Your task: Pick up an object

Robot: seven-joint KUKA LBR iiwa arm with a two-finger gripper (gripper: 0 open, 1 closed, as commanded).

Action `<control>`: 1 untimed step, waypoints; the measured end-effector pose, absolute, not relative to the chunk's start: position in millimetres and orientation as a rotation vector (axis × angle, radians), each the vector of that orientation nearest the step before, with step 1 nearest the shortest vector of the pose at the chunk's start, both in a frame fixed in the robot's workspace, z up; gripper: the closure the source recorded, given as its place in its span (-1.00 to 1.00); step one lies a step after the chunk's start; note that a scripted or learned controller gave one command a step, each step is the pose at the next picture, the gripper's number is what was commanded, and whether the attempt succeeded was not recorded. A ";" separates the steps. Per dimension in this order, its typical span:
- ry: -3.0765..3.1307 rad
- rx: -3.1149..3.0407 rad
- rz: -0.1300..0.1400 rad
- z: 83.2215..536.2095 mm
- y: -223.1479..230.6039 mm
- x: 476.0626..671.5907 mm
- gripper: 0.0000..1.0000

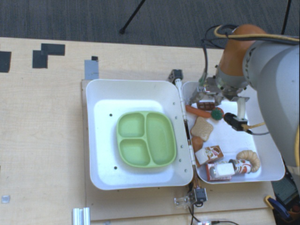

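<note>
The right bin (276, 165) holds several items. An orange toy carrot (199, 111) with a green top (216, 114) lies near its far left corner. A tan bread slice (202, 128) sits just in front of the carrot. Nearer the front are a small red-and-white box (209, 153), a bottle lying on its side (228, 168) and a croissant (250, 158). My gripper (206, 100) hangs low over the bin's far left corner, right behind the carrot. The wrist body hides its tips.
The left bin (101, 139) holds a green divided plate (146, 138). A raised divider (183, 121) separates the two bins. The arm's grey body (276, 83) overhangs the right bin's far right side, and a black cable connector (234, 121) dangles above the bin floor.
</note>
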State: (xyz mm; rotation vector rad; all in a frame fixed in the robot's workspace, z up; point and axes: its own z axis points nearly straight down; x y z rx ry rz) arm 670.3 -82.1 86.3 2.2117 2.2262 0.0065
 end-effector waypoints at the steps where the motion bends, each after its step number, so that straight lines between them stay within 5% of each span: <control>1: 2.226 2.204 0.011 98.9 -82.7 672.1 1.00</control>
